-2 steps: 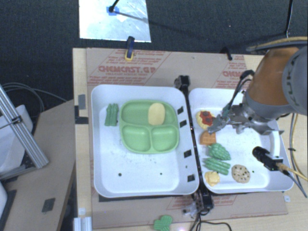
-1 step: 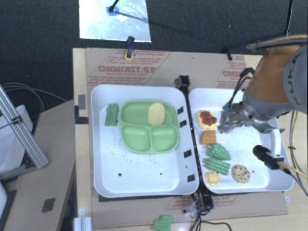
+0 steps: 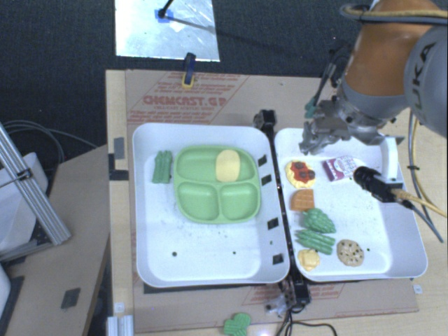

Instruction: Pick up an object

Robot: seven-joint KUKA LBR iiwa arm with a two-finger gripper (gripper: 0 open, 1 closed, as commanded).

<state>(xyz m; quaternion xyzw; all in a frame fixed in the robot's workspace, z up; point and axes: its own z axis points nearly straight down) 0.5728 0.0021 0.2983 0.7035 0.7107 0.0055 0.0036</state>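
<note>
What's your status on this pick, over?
Gripper low over right bin's far edge, nothing seen held. Pizza slice nearest, just below it. Purple packet beside that. Nothing blocking.

red "chemcast gp" lettering on the brown board behind the bins, partial "uk" on the arm

A pale green plate carries a yellow piece; at 3 o'clock, a brown speckled cookie, an orange block.
</note>
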